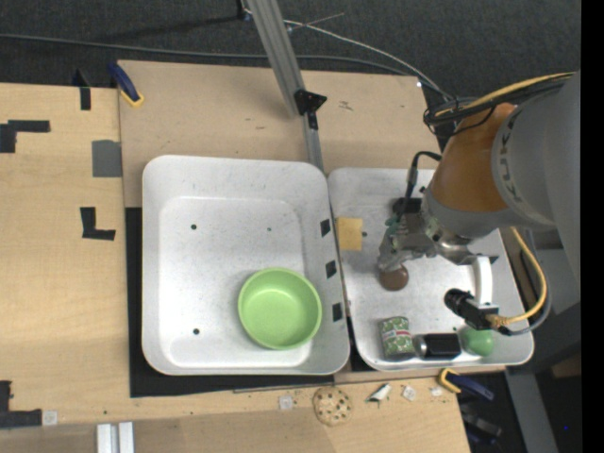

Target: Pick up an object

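Though the fingers (392, 257) stood right over a round brown lump (394, 278) in the speckled white right bin (366, 196), their grip could not be told.

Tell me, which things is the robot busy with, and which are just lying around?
Busy with:
- gripper, low over the small brown thing in the right bin

Just lying around:
- green bowl in the left bin
- tan block
- green-patterned thing
- black thing
- round green thing
- cookie-like disc, outside the bins
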Controlling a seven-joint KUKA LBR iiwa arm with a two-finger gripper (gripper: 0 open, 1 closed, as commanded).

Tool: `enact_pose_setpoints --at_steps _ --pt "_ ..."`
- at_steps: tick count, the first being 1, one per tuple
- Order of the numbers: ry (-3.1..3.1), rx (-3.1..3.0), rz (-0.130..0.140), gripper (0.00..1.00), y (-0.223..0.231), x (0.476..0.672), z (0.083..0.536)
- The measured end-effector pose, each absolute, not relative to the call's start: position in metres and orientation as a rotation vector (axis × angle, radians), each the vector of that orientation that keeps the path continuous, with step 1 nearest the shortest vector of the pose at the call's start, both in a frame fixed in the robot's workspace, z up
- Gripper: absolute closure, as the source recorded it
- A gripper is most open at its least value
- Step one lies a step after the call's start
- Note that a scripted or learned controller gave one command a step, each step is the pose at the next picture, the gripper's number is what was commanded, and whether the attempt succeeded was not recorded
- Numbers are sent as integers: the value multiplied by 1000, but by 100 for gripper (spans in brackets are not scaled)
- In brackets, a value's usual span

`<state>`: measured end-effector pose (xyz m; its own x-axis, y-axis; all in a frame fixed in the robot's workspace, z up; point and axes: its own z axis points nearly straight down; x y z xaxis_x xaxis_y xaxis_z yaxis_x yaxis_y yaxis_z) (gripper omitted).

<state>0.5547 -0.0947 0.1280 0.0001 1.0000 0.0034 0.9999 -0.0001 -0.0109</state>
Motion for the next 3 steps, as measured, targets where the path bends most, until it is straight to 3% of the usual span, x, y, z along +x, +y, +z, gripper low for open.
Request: enact_pose_setpoints --at_steps 1,2,3 --pt "-2221 -2220 -1 100 -94 550 190" --pt "-2221 -2219 1 100 -94 550 221" --pt "-2225 -2214 3 100 -42 563 211"
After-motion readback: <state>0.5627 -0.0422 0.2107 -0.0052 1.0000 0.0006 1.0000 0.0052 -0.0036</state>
